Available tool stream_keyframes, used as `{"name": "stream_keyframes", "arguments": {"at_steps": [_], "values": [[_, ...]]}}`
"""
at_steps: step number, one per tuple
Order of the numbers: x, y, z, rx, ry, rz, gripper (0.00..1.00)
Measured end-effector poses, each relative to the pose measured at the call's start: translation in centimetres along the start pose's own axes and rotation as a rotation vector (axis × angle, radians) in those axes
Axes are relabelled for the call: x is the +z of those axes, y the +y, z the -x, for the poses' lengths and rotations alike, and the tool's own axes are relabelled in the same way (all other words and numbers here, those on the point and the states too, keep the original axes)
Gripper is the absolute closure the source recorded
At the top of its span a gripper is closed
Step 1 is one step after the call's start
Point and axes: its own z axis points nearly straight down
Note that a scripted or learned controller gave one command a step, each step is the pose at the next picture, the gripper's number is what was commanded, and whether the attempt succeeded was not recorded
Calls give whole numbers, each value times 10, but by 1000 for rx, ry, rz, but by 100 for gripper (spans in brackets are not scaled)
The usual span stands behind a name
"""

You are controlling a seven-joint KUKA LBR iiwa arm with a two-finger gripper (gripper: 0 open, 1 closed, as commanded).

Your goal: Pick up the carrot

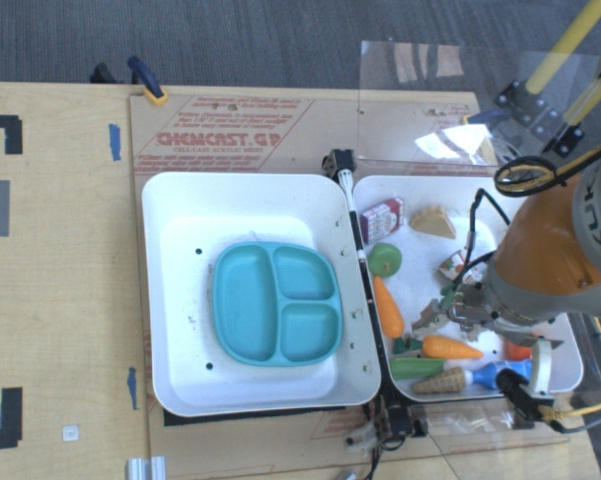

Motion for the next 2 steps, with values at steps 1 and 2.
{"name": "stream_keyframes", "arguments": {"at_steps": [1, 2], "values": [[8, 5, 7, -404, 0, 10, 0], [-4, 9, 7, -404, -4, 22, 100]]}}
